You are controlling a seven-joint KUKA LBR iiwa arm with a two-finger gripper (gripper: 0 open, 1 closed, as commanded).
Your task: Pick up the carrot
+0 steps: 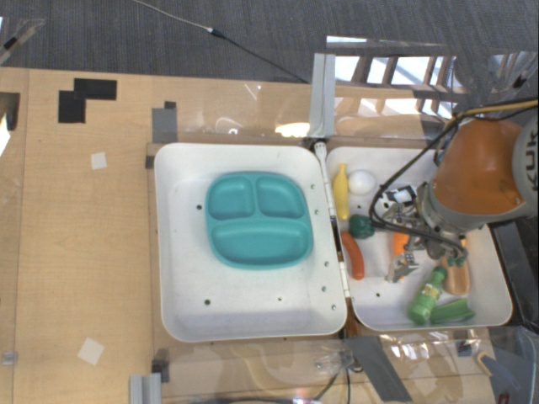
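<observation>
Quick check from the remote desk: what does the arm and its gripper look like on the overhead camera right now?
The arm is grey with a broad, rounded orange band above the wrist. Black cables loop from the wrist area, and one more runs off toward the upper right. Below the band sits a metallic grey gripper with bare mechanical parts. I see no readable markings on it.

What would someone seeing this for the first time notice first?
Probably the teal divided plate, alone in the middle of the left bin. Next, the arm's orange band looming over the right bin, where small food items crowd together: a yellow banana, a white ball, a green bottle and the carrot beside the end effector.
</observation>
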